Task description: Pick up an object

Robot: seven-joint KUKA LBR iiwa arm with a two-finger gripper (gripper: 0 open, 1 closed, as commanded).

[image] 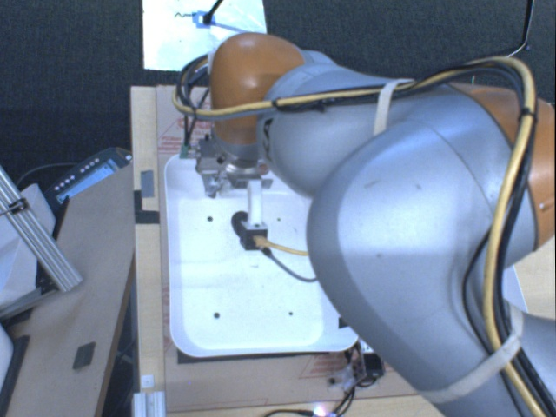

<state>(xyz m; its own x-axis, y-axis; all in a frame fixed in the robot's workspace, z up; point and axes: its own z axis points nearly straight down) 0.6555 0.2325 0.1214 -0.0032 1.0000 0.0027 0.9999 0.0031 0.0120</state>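
My gripper (219,177) hangs low over the far end of the left white bin (200,320), just inside its back wall. The orange band of the wrist (248,72) sits right above it. Nothing shows between the gripper and the bin floor from this angle. The bulky grey arm (408,233) reaches in from the right and hides the right side of the bench.
The bin floor (217,276) shows a few small dark dots. A white sheet of paper (204,20) lies behind the bins. A grey device (87,172) and an aluminium rail (39,241) stand to the left of the bench.
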